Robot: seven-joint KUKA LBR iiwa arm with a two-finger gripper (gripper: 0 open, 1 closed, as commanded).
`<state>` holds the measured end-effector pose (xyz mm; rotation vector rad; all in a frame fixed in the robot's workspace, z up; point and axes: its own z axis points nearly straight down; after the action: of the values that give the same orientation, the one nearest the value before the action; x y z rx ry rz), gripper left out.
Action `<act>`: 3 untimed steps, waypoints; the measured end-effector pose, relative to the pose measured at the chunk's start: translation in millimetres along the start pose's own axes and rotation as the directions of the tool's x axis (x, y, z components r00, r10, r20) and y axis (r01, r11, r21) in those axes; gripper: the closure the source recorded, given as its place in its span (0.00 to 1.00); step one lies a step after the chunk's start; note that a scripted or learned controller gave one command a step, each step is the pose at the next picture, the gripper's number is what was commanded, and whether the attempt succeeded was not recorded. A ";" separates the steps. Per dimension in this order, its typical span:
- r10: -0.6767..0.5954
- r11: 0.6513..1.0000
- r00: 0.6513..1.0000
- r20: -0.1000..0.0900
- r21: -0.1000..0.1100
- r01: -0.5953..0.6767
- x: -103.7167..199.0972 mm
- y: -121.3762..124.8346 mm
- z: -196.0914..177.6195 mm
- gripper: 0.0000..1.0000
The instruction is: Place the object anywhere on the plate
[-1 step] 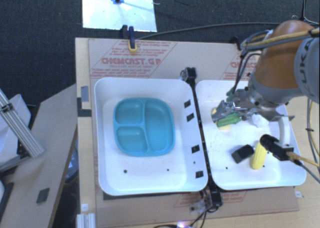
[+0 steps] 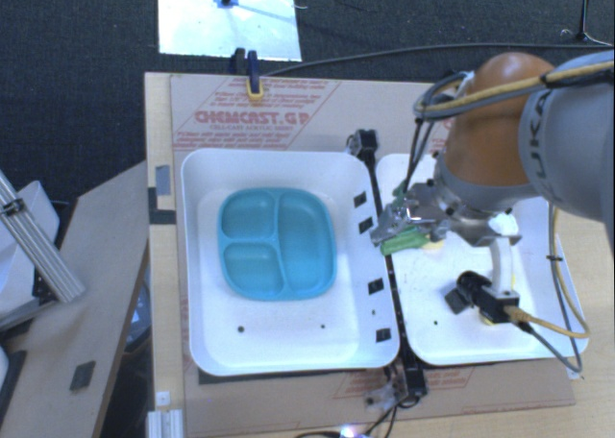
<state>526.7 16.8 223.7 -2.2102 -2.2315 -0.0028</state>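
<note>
Pinches a small green object [image 2: 405, 241] between the fingers of the gripper [image 2: 394, 231], closed on it, with the piece lying roughly level and poking out to the left. Holds it over the left rim of the right bin [image 2: 538, 335], just beside the seam where the two bins meet, about midway between near and far. Keeps it apart from the plate [image 2: 279, 242], not yet on it. Shows that plate as pale blue, rounded and split into three compartments, lying flat in the middle of the left bin [image 2: 279, 335] with bare white floor around it. Shows a row of small black clips [image 2: 377, 287] down the left bin's right wall, next to the seam. Reaches in from the right with the grey arm [image 2: 572, 133], its orange band [image 2: 490, 129] bulking above the wrist and over the far part of the right bin. Rests both bins on a tan sheet with red lettering [image 2: 252, 119], pinned at its far edge by a blue and yellow clamp [image 2: 253, 76]. Shows, farther off, a white panel [image 2: 192, 4] on dark floor.
</note>
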 end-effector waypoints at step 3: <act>0.001 1.000 1.000 0.000 0.002 -0.001 157.1 -23.0 7.3 1.00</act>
<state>502.3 173.7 216.7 -2.2101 -2.2302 -0.0005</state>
